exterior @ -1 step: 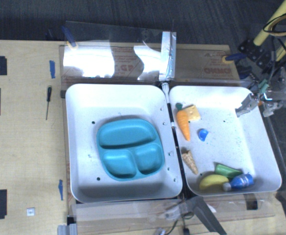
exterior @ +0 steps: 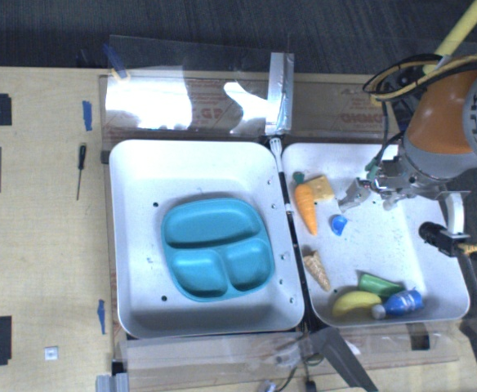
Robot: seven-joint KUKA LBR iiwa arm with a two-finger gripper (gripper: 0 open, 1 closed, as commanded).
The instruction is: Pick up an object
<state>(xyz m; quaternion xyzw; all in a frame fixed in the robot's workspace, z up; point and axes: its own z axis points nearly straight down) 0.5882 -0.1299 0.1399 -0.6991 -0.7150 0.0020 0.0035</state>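
Plywood bench (exterior: 34,243) spreads pale under both bins, with black corner marks and strips of blue tape at its left and dark floor beyond its far edge. We see the left bin (exterior: 132,178) holding a blue divided tray (exterior: 216,247), which lies flat near its middle. A clear glossy sheet (exterior: 189,96) stands behind that bin and catches a bright glare.

In the right bin (exterior: 434,288) we find the loose objects. An orange carrot (exterior: 305,207) lies against the left wall, touching a tan block (exterior: 319,188) just behind it. A small blue piece (exterior: 339,224) sits near the carrot's right. A brown speckled cone (exterior: 316,269) rests by the left wall further forward. At the front edge a yellow banana (exterior: 355,302), a green item (exterior: 380,283) and a blue bottle (exterior: 402,302) crowd together, touching.

The arm (exterior: 447,121) enters from the right, cables looped above it. Its gripper (exterior: 369,190) hangs over the bin's rear, near the tan block and apart from the blue piece. We cannot tell how far it is open, and nothing shows in its grasp.
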